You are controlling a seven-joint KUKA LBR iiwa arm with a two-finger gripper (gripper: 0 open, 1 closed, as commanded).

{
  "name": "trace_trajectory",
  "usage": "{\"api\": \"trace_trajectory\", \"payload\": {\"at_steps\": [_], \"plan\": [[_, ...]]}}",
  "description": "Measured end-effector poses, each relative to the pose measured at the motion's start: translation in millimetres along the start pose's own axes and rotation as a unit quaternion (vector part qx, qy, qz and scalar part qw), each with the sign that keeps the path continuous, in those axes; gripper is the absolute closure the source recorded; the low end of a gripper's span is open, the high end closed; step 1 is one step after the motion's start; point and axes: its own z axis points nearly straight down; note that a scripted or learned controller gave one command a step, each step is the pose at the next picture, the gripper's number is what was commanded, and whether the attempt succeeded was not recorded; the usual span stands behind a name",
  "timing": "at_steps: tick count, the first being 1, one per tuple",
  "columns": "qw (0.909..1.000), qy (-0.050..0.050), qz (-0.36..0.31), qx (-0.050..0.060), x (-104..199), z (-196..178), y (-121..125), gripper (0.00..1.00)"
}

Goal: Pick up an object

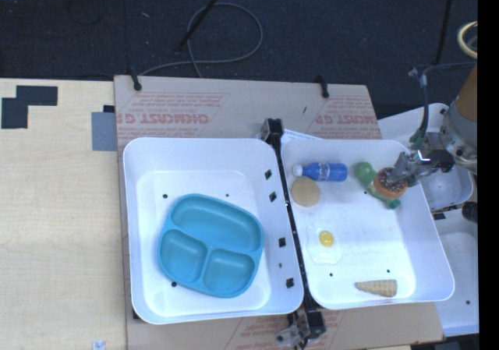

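White plastic makes up the 2 shallow bins we see side by side on the tabletop (62,208), both resting on a sheet of printed cardboard (234,111).

From the 1 camera above, the left bin (144,177) carries a blue divided tray (210,245) with 3 compartments, lying slightly tilted toward that bin's near right corner.

The right bin (421,263) carries several small things. A blue bottle with a white cap (321,172) lies on its side near the far left corner, and a round tan piece (306,192) sits just beside it, toward us. A toy fried egg (325,243) lies near the middle of the bin's left half. A tan cone-shaped piece (377,288) lies close to the near edge. A green object (365,172) sits near the far edge, and an orange-brown object with a green base (386,186) lies just beside it, close to the right wall.

We see the arm reaching over the right wall of this bin, and its claw (405,169) sits right above the orange-brown object. We cannot tell how far apart the claw stands, nor whether it has hold of anything; the orange-brown object looks to be touching or just under its tip.
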Motion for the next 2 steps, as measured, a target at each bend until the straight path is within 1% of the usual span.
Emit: {"api": "trace_trajectory", "payload": {"at_steps": [1,2], "plan": [[1.0000,0.001,-0.001,0.001,43.5,-2.5,7.1,1.00],[1.0000,0.001,0.000,0.002,97.5,3.7,4.5,1.00]]}}
